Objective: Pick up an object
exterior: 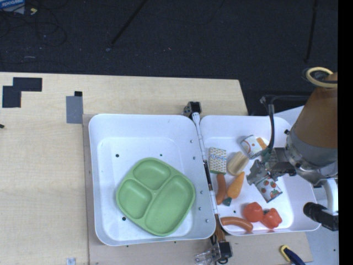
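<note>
The right bin (287,127) holds several toy foods. Among them are a patterned square packet (217,160), a beige bread piece (237,162), an orange carrot (236,185) and a white packet with red spots (271,190). A white and orange cup (251,144) lies toward the back. Two red pieces (260,214) and a sausage (236,223) lie near the front wall. My gripper (259,173) hangs low in this bin, between the bread piece and the spotted packet, just right of the carrot. The arm's grey and orange body covers the bin's right side.
In the left bin (105,142) a green divided plate (156,196) lies toward the front right. A metal clamp (193,109) sits where the bins join at the back. The wooden bench (44,164) stretches to the left.
</note>
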